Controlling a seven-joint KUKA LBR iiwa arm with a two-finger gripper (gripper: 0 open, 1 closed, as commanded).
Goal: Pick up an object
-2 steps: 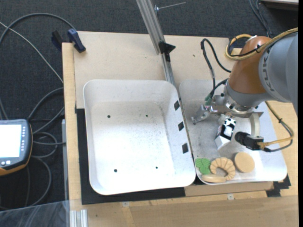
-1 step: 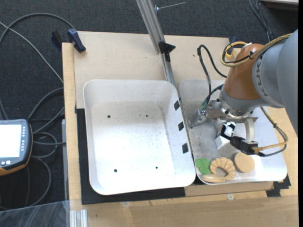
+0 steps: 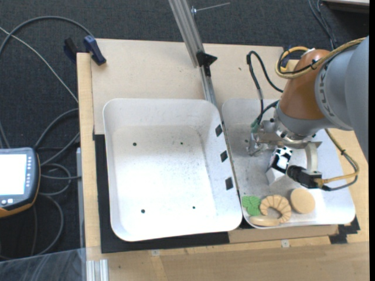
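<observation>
Right bin (image 3: pixel 237 119): croissant (image 3: pixel 275 208) below hand (image 3: pixel 256 144)

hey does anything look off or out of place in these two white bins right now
Nothing looks spilled or damaged. The right white bin has its items bunched in the near corner: a green leafy piece, a tan ridged croissant-shaped toy and a round tan cookie-like disc. The left white bin shows dark specks.
</observation>
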